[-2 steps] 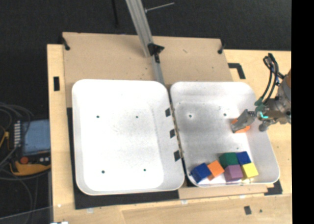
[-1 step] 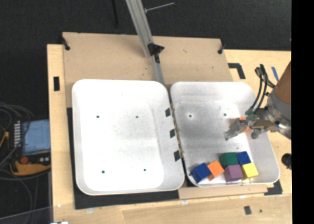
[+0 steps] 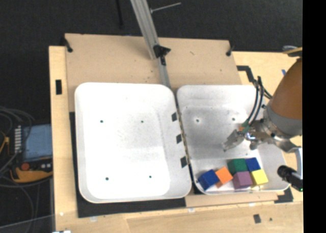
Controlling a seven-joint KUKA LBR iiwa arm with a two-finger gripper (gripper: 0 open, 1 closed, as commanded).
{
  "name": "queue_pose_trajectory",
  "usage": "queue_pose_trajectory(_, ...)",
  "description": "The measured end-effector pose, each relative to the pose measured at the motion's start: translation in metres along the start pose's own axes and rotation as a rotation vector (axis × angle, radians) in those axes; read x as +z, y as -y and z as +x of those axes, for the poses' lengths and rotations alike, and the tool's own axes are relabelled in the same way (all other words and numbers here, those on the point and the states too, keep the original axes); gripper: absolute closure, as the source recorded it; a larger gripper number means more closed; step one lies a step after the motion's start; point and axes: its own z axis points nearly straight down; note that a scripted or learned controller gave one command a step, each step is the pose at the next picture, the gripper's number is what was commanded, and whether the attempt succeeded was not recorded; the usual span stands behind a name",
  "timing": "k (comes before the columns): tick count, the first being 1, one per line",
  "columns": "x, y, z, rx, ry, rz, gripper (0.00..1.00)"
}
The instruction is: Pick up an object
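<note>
The gripper [image 3: 239, 140], its opening unreadable, hangs just above-left of the green cube [image 3: 237, 165] at lower right.

The arm [image 3: 288, 99] reaches in from the right, its orange band above a grey wrist. The pincer [image 3: 235, 140] points left and downward (its fingers are too blurred to read).

Even overhead light, soft grainy focus, dark surroundings, faint shadows.
</note>
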Motion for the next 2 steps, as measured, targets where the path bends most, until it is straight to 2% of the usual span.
queue_pose_trajectory(1,0.043,-0.001,-0.004,-0.001,0.000,0.000,0.00)
queue_pose_trajectory(2,0.029,-0.004,-0.003,0.004,-0.001,-0.010,1.00)
